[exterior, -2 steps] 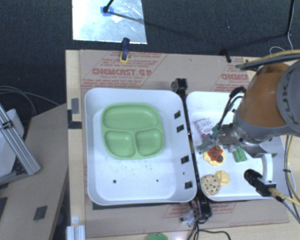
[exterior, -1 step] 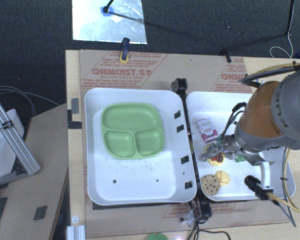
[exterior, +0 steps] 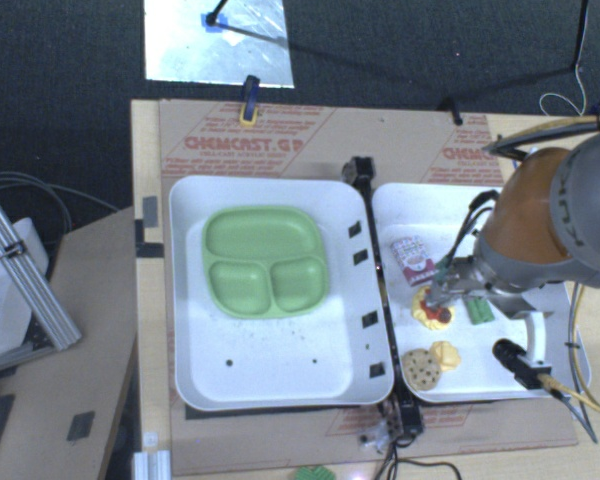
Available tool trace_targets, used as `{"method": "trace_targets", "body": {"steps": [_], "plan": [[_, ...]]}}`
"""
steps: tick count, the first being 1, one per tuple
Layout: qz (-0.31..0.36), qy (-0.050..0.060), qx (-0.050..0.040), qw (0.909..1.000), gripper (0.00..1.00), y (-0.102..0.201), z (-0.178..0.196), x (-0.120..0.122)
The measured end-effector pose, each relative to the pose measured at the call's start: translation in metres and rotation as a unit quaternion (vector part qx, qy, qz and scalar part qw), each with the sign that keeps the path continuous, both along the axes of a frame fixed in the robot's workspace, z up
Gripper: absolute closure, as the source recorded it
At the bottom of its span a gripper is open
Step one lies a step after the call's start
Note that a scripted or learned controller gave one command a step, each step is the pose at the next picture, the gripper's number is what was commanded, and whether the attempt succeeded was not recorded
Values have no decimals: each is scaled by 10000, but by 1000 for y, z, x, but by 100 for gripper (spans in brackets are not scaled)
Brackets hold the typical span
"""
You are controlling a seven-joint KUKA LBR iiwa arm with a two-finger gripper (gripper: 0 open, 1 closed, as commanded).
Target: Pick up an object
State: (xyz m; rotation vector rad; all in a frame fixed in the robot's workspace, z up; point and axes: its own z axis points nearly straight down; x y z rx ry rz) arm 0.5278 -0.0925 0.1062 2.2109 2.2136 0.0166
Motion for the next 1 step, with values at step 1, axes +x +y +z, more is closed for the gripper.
{"method": "trace_targets", "body": {"steps": [1], "plan": [[4, -9, 1, 10000, 100, 0, 10, 1]]}}
